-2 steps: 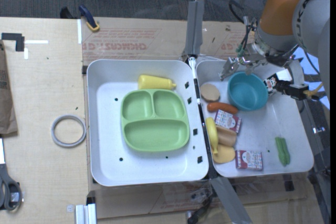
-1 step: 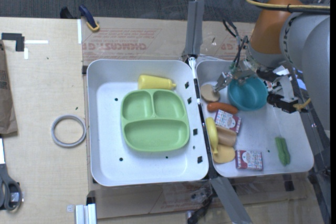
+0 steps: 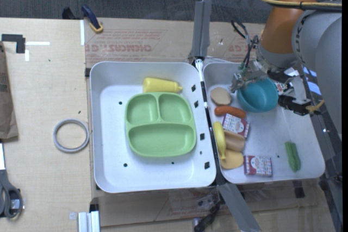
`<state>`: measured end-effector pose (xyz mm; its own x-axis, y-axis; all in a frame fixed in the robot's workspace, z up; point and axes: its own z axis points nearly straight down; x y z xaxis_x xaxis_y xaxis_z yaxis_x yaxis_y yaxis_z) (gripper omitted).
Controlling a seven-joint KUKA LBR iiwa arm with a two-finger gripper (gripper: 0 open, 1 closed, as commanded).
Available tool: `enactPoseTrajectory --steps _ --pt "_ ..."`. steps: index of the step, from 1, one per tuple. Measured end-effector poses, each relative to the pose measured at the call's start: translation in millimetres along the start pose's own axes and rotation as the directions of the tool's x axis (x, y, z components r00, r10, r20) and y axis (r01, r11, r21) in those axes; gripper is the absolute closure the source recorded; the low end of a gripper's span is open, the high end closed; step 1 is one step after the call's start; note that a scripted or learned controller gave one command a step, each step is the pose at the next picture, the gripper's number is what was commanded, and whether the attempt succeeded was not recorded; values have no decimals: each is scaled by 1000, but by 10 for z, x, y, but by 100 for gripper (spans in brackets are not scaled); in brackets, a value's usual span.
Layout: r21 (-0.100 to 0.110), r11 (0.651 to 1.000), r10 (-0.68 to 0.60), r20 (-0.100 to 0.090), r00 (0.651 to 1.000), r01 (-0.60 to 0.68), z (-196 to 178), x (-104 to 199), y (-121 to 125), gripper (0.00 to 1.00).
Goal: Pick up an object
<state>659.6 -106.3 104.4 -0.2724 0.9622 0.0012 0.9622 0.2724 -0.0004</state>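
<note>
You see the arm (image 3: 315, 24) entering from the upper right of the frame, grey with its orange band at the top. Its gripper (image 3: 243, 77) sits low over the upper part of the right bin (image 3: 304, 171), at the left rim of a teal bowl (image 3: 260, 95). You cannot tell from this angle how far the tool is spread, nor whether anything is caught in it.

The teal bowl is round, deep and glossy, lying in the upper centre of the right bin, just under the wrist. Left of it you find a tan round bun (image 3: 221, 96), and below that a red sausage (image 3: 230, 112). Further down lie a small printed packet (image 3: 236, 126), a yellow banana (image 3: 219, 139) along the left wall, a pale bread piece (image 3: 232, 159), and a red-and-white carton (image 3: 258, 165) near the lower edge. A green pepper (image 3: 293, 156) lies apart at lower right.

In the left bin (image 3: 103, 160) you see a green divided plate (image 3: 161, 124) with three compartments, and a yellow bottle (image 3: 161, 85) lying on its side just above it.

On the bench at far left lies a tape ring (image 3: 71, 135).
</note>
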Motion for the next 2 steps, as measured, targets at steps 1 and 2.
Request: enactPoseTrajectory --steps 1,2 --pt "-5 1000 0 4 1000 0 3 -11 7 0" --pt "-2 998 56 3 998 -56 -480 -22 -10 0"
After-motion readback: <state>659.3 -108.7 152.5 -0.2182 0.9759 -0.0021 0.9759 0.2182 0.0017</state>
